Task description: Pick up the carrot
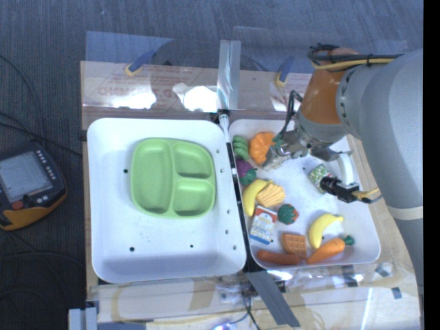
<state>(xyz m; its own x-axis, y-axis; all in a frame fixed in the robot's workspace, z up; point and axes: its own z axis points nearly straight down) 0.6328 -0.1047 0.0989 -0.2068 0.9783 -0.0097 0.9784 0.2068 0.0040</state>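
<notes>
Arm [385, 115] first: you see its grey bulk come in from the right and bend down over the right bin [368, 253], orange band just above the wrist. Under it, the surface [165, 88] carries both white bins side by side, on dark carpet; a handheld control pendant [31, 184] lies on the floor off to the left. Your left bin [110, 253] holds a green divided plate [173, 177]. The right bin is crowded with toy food: a small orange pumpkin [262, 146] at the back, corn [269, 195] and a milk carton [262, 227] toward the middle, a banana [323, 227], a waffle [293, 243] and a sausage [278, 258] along the front. The carrot [327, 249] lies at the front right, just below the banana, well apart from the jaws [283, 150]. Those sit low at the back of the bin, right beside the pumpkin; you cannot tell how far they are parted, nor whether they grip anything.
</notes>
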